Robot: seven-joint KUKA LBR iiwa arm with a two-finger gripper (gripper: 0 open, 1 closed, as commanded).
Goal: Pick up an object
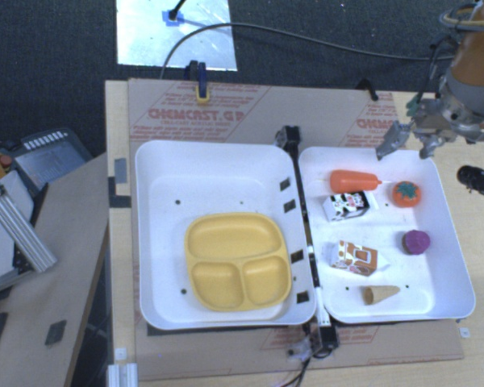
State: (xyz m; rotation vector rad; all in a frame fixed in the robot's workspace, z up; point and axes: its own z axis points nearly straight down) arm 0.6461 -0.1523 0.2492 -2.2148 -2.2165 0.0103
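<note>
Nearest the front edge of the right bin (448, 240) lies a small tan cone (381, 293), toy-like and probably light and stiff; its taper would let fingers slide off, so the thick end looks like the better place to pinch. Just behind it sits a little brown-and-white carton (356, 257), tipped on its side. It seems a light box with flat faces, and a grip across the two broad faces should hold without crushing it if the squeeze is gentle. Toward the right wall rests a purple ball (416, 242), round and likely slick, apt to roll away from a touch.

Farther back is a black-and-white carton (344, 205), also boxy and easy to take by its flat sides. Touching its far side lies an orange carrot (354, 181), long and smooth; across its middle is where I would take it. Beside it, toward the right wall, sits a red tomato (405, 193), round again and so less sure.

In the left bin (157, 216) a yellow divided plate (237, 260) rests near the front, broad and shallow, awkward for two fingers.

At the far right corner of the right bin the claw (409, 141) hangs above the rim, its fingers spread apart with nothing between them.
</note>
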